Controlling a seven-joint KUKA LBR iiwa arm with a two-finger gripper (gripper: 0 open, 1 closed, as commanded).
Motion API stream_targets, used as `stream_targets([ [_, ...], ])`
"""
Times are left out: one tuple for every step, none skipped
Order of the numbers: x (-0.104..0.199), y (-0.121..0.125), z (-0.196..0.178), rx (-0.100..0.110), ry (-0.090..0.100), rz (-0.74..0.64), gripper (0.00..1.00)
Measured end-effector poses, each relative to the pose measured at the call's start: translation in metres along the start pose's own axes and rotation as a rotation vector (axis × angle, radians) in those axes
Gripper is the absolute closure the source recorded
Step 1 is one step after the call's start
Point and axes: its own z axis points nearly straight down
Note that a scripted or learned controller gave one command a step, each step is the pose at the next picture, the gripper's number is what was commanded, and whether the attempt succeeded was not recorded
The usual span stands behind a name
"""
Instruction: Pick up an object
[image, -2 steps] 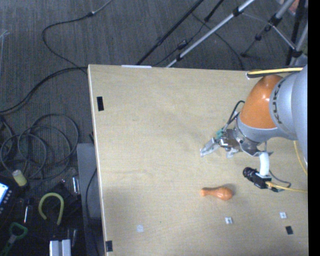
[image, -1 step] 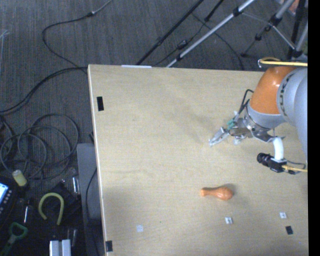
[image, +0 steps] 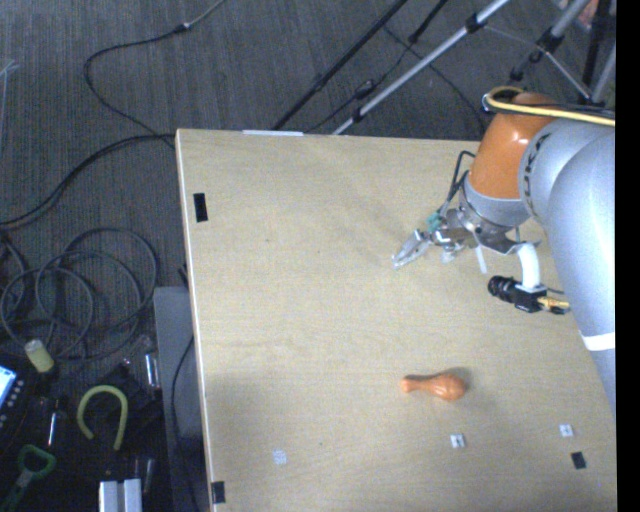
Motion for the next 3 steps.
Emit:
stream_targets([
  [0.003, 0.008, -0.015, -0.002, -0.002, -0.51, 0.0],
  [0.005, 0.009, -0.024, -0.006, 0.0, -0.51, 1.0],
  [0.119, 0.024, -0.1, -0.002, 0.001, -0.577, 1.0],
])
